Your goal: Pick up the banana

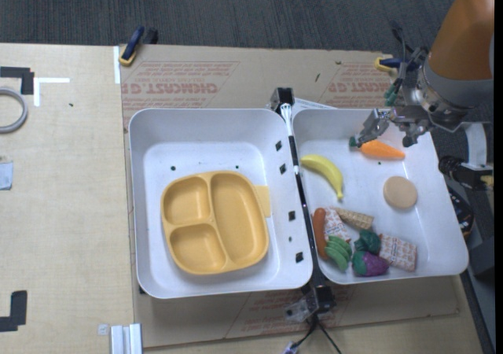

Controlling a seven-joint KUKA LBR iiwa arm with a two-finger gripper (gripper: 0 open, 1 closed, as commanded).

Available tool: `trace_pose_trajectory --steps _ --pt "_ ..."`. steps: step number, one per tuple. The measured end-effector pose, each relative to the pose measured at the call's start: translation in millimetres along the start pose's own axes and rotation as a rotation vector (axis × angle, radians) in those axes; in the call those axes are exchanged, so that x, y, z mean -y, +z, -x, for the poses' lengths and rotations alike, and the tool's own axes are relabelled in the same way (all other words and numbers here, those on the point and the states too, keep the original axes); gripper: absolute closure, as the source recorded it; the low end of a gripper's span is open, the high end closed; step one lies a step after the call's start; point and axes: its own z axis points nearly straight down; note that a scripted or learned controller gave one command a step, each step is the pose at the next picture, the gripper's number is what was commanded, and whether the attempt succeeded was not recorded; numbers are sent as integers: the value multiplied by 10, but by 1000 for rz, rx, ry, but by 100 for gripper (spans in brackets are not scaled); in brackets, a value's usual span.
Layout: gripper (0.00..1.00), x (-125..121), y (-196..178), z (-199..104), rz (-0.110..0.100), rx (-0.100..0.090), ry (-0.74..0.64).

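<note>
While my tool [391,126] hangs at the right bin's far edge, grip unreadable, the banana [326,173] lies left and nearer, slanting near-right.

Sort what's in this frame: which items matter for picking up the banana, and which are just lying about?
Belongs to the job:
banana, in the right bin
gripper, above the carrot

Just lying about:
carrot
round tan bun
hot dog
green and purple toy food
yellow divided plate in the left bin
</note>
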Motion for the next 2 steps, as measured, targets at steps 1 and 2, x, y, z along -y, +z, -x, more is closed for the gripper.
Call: trace_pose_trajectory --steps 1,2 --pt "0 -198 538 -507 -1 0 -118" --pt "0 -394 1535 -136 0 0 -318"
